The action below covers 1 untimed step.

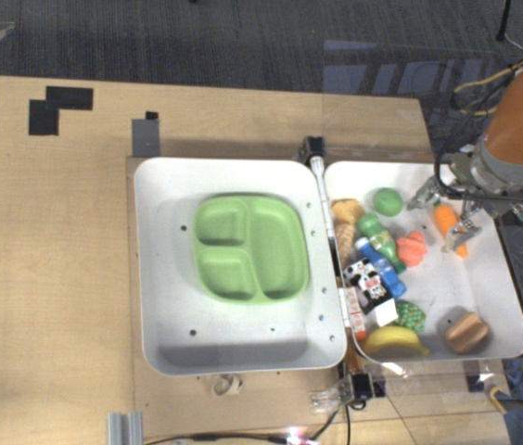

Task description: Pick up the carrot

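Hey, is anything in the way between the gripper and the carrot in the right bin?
Nothing visible. The gripper is already down over the carrot, in an open patch of the right bin. The nearest neighbour, a pink toy, lies apart to its left.

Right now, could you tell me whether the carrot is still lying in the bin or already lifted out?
Cannot tell for sure. The carrot sits within the right bin, directly beneath the gripper, with nothing showing whether it is raised.

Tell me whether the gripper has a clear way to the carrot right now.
Probably yes. The gripper hangs right at the carrot in the right bin, with bare floor around it; the nearest toy, the pink one, lies apart to its left.
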Tool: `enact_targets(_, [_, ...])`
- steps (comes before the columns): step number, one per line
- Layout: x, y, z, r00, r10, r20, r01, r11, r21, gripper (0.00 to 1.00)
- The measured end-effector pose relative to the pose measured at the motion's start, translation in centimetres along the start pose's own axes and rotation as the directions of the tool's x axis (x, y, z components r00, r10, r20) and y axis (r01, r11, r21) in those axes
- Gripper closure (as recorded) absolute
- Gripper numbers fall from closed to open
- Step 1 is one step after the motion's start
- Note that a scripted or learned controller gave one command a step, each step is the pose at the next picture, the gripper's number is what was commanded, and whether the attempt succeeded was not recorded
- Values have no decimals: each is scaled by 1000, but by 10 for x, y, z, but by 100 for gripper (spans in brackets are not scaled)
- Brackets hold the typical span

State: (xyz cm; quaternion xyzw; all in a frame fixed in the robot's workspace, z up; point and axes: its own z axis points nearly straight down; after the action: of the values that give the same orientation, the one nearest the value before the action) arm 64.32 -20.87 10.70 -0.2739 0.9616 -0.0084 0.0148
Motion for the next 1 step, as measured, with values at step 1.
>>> enact_targets(1, [15,9,13,985,-171,-8,171,985,-7,0])
